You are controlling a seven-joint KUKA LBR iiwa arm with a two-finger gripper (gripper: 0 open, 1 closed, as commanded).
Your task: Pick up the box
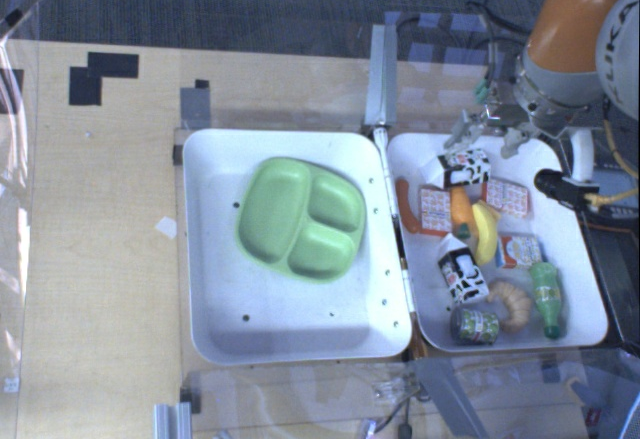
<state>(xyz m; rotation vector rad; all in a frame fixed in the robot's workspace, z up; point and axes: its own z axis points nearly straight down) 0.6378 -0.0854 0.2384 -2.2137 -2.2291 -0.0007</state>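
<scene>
Now | claw [490, 135] fingers apart, above right bin [590, 277] | box [505, 195] label unreadable | arm reads "UKA"

A: What marks the arm [585, 22]?
B: A rounded orange band above a grey wrist housing.
A: And the gripper [490, 132]?
B: Pale metallic fingers; black cables trail at the right.

Two white bins are seen side by side: a left bin [200, 257] and a right bin [585, 267]. One green divided tray [300, 217] is counted. Two cow-patterned cartons [466, 168] [462, 274], two red-and-white boxes [435, 209] [505, 195], one banana [485, 232], one green bottle [547, 297], one croissant [514, 303] and one can [474, 326] are counted.
</scene>
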